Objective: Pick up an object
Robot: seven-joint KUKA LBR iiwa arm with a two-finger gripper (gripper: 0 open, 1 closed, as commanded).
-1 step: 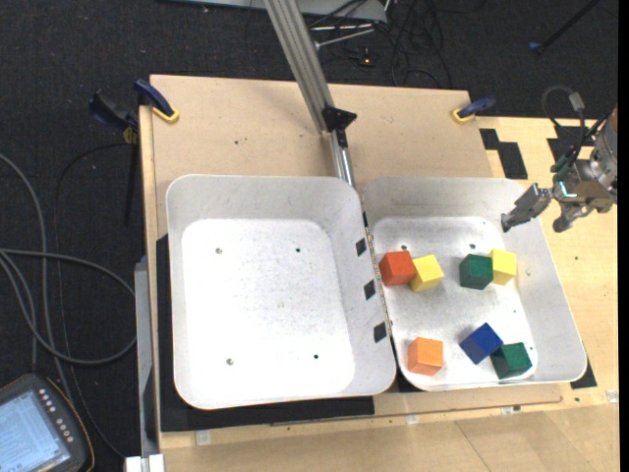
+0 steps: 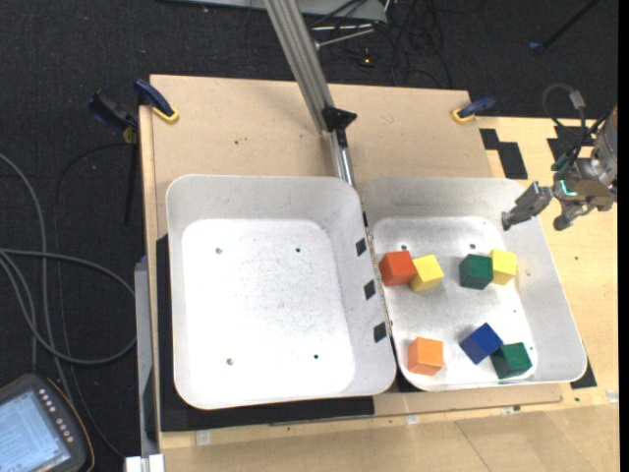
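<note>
Several coloured blocks lie in the right bin [image 2: 447, 197]: a red-orange block [image 2: 396, 266] touching a yellow block [image 2: 427, 272], a green block [image 2: 476, 270] against a second yellow block [image 2: 503, 265], and near the front an orange block [image 2: 425, 355], a blue block [image 2: 481, 342] and a second green block [image 2: 511, 359]. My gripper [image 2: 544, 211] hangs over the bin's far right rim, above and to the right of the yellow and green pair. It is open, and nothing sits between its spread fingers.
The left bin [image 2: 177, 264] stands beside the right one, sharing a middle rim. A metal pole [image 2: 300, 52] slants down to the bench behind the bins. Clamps [image 2: 157, 101] grip the bench's back corners. Cables trail on the floor at the left.
</note>
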